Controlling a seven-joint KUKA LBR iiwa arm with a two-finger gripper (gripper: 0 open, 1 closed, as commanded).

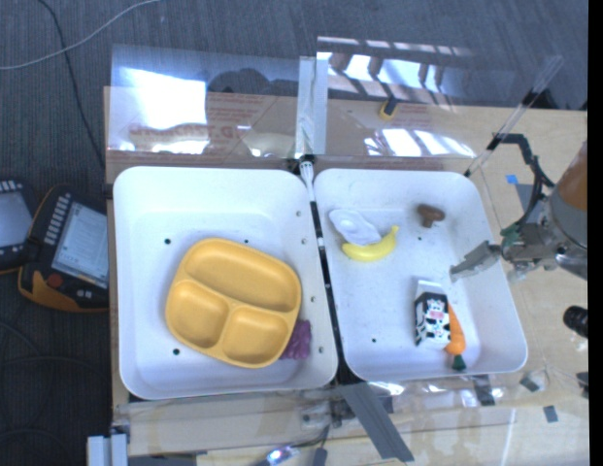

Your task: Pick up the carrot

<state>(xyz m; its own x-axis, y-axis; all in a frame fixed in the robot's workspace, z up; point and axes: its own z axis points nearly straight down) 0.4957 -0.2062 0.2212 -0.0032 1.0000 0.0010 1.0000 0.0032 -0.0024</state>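
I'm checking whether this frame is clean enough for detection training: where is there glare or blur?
Camera view: strong window glare washes the clear panels behind the bins; the gripper at the right bin's rim looks soft and slightly blurred; the carrot beside the milk carton is evenly lit, small but distinct.

Gripper [463,265] sits over right bin [495,357], by its right wall. You see carrot [456,335] just below jaws, touching milk carton [430,318] on its left. Banana [370,246] and plastic wrapper [352,225] lie left of jaws. Divided plate [233,302] lies far left, in left bin [146,221].
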